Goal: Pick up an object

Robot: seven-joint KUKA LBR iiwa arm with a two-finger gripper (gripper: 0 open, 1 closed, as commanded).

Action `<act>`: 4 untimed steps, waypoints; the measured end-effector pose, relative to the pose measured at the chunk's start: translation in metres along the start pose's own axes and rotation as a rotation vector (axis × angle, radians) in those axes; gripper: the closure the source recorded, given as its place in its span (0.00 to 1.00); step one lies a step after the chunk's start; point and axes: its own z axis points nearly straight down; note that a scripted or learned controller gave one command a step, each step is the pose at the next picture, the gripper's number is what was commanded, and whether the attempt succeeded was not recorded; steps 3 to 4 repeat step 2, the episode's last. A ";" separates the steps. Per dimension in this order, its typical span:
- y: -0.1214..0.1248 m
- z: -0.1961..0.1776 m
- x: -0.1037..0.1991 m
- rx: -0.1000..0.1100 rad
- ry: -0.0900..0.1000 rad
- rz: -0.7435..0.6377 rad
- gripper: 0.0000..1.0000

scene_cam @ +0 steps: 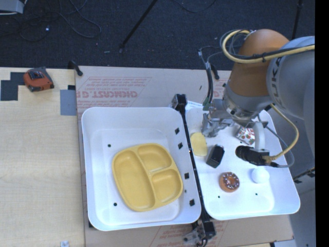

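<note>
My gripper (212,127) hangs low over the upper left part of the right bin (277,202), under the grey and orange arm. Just below and left of it lies a pale yellow lump (198,144), close to the bin's left wall. A small black block (215,156) rests tilted right beside the lump, below the gripper. A brown frosted donut (229,181) sits further toward the front. A white ball (259,175) lies to the donut's right. A red and white patterned item (245,135) peeks out partly under the wrist.
The left bin (95,138) holds a yellow divided plate (147,176). A black divider clip strip (186,153) runs between the bins. An orange tape measure (38,79) lies on the wooden bench at far left.
</note>
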 end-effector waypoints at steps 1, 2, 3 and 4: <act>0.004 -0.007 0.053 -0.002 0.000 -0.002 1.00; 0.005 0.005 0.098 0.001 -0.002 0.000 1.00; 0.005 0.005 0.098 0.001 -0.002 0.000 1.00; 0.005 0.005 0.098 0.001 -0.002 0.000 1.00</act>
